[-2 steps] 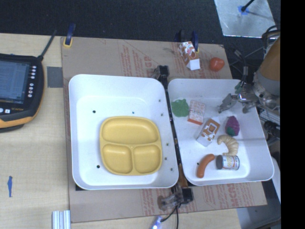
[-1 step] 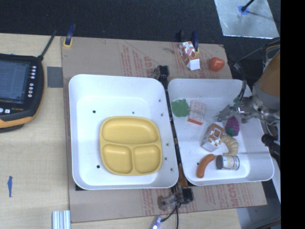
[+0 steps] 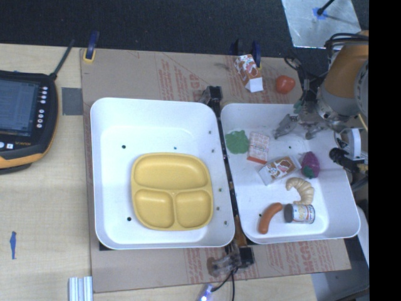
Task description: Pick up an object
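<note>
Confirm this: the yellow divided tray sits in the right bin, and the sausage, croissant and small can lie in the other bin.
Wrong on one point: the camera view shows the yellow divided tray in the left bin. The sausage, croissant and small can do lie in the other bin, the right one.

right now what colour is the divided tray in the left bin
Pale yellow. The divided tray shows best in the camera view, lying in the left white bin.

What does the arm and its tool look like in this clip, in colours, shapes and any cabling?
The arm enters from the right as a rounded grey body with a broad orange band. Below it sits a darker metallic wrist block, and the tool is grey metal with thin splayed fingers. A white fitting and dark cable loops hang beside the wrist. No markings are legible.
</note>
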You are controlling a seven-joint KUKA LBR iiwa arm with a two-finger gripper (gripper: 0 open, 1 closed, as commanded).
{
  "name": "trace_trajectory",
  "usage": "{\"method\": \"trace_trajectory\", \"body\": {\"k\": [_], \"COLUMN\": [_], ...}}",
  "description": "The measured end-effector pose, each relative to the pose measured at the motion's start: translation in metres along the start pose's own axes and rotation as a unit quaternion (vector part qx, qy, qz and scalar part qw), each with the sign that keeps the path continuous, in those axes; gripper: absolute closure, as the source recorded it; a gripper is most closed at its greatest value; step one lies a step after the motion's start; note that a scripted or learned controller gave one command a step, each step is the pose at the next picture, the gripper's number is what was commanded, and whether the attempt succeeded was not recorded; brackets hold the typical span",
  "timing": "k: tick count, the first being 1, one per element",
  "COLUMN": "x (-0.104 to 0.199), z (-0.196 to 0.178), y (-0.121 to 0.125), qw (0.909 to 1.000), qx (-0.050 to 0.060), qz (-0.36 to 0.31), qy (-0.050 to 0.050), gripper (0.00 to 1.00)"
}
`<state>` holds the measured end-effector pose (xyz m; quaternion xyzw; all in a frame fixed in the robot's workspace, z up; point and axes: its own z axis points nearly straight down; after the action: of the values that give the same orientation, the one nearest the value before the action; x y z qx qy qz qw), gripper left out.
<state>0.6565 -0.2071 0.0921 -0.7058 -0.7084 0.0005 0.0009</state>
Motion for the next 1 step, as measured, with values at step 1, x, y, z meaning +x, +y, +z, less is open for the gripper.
{"method": "trace_trajectory", "body": {"k": [1], "x": [-0.0035], "z": [-0.0533], "y": [-0.0564], "qw": [1.0000], "qx": [0.000], "qz": [0.000], "qy": [0.000], "gripper": [0.00]}}
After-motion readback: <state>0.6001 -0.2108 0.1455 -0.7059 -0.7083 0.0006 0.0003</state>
